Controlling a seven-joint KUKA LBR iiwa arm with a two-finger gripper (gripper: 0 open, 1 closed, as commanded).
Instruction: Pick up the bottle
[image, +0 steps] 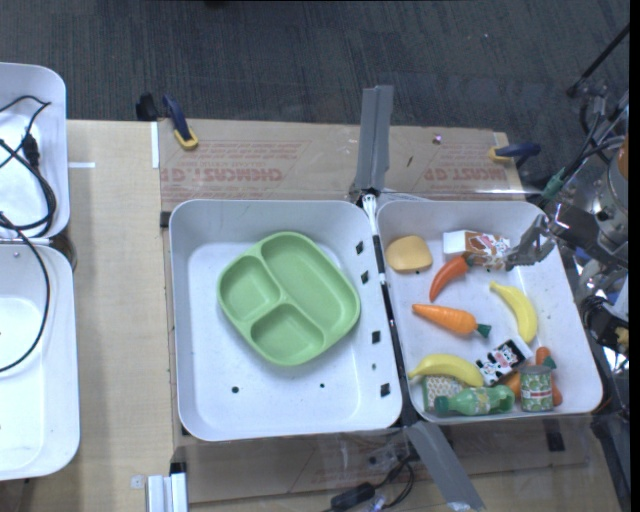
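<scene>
Approaching was the step you had in hand: the fingers (527, 248), state unreadable, hovered at two o'clock in the right white bin (583, 330), the green plastic bottle (474, 402) lay at six; reach there next.

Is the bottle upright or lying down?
Lying down. The green bottle rests on its side along the right bin's near wall, cap end pointing left, beside the can.
</scene>
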